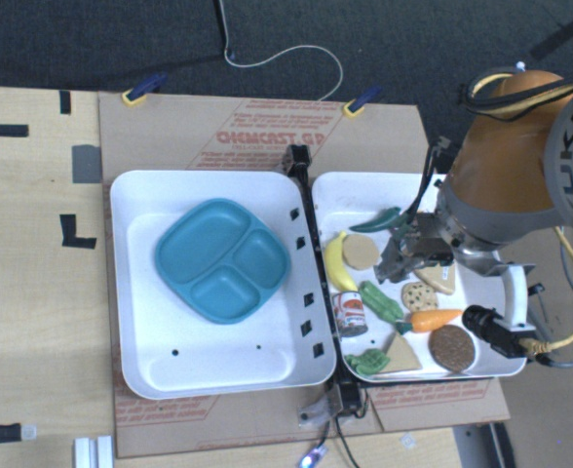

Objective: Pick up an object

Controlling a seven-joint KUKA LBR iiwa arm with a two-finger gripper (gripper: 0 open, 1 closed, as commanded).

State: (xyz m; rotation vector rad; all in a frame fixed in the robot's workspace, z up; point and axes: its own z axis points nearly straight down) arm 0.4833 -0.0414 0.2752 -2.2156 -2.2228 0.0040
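I see the gripper low over the right bin, but I cannot tell its state. The smooth curved banana lies at its nine o'clock, the round tan cookie between them, the tapered orange carrot at five. A glossy blue three-part plate fills the left bin.

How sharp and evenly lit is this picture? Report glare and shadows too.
Camera view: even, soft light; the white bins are bright but keep detail. Soft shadow under the blue plate. The tool and the small food items look slightly blurred; the carton's red print stays readable.
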